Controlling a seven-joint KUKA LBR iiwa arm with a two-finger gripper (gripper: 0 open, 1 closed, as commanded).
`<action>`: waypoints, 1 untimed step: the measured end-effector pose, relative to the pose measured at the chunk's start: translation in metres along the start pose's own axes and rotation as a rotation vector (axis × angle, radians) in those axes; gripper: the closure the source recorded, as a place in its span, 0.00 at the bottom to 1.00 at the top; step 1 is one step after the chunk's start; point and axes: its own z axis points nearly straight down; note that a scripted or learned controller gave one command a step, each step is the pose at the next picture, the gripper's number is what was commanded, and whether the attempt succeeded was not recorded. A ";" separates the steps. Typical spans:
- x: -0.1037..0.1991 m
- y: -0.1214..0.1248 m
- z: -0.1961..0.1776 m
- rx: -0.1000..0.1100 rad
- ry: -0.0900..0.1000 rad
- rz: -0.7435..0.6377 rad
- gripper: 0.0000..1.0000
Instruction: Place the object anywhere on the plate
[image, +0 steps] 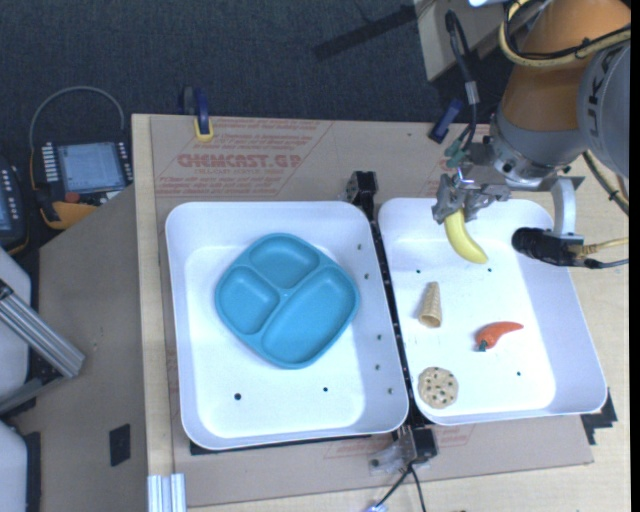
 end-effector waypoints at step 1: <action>0.064 0.008 0.002 -0.003 0.000 -0.002 1.00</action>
